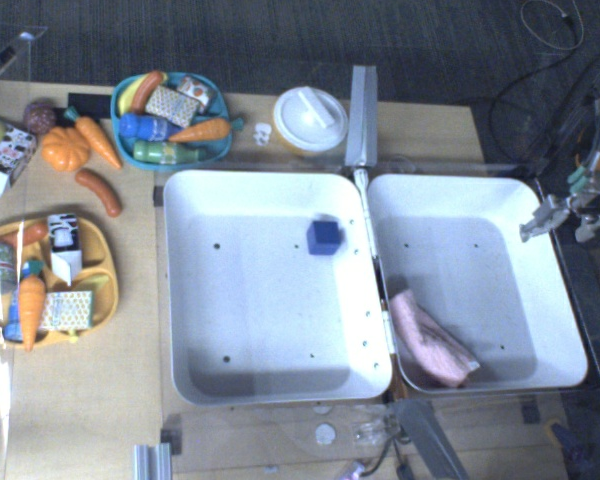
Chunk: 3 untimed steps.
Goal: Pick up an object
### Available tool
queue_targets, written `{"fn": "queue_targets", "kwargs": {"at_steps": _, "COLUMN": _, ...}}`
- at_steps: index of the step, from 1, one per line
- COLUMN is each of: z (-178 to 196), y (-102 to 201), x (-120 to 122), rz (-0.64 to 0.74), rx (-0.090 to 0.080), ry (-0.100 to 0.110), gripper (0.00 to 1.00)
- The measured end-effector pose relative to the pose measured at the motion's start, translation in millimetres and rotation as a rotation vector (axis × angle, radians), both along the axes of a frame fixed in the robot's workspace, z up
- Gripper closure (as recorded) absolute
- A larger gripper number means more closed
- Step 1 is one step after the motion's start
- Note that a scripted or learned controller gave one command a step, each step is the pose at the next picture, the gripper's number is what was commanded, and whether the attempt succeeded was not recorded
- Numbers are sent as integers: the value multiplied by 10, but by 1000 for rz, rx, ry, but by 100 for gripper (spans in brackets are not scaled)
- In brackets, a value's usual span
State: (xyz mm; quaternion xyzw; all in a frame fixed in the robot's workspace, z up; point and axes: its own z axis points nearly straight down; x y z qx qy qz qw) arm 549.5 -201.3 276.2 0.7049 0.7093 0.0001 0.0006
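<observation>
A small blue cube lies in the left white bin, toward its back right. In the right white bin, a pink soft object rests against the front left corner, lying at a slant. My gripper hangs over the right rim of the right bin, near the back. It is well apart from both objects, and nothing shows in its grasp.
Left of the bins, toy food lies loose on the bench: a blue bowl, a yellow plate, a carrot and a sausage. A white round container and a metal post stand behind the bins. Cables hang at the back right.
</observation>
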Motion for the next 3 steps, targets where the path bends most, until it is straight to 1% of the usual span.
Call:
{"fn": "queue_targets", "kwargs": {"at_steps": 1, "z": -1790, "y": -36, "x": -444, "rz": 188, "rx": -2, "ry": -8, "gripper": 0}}
{"fn": "queue_targets", "kwargs": {"at_steps": 2, "z": -1868, "y": 540, "x": -160, "rz": -72, "rx": -1, "ry": -13, "gripper": 0}}
{"fn": "queue_targets", "kwargs": {"at_steps": 3, "z": -1270, "y": 95, "x": -116, "rz": -127, "rx": 0, "ry": -2, "gripper": 0}}
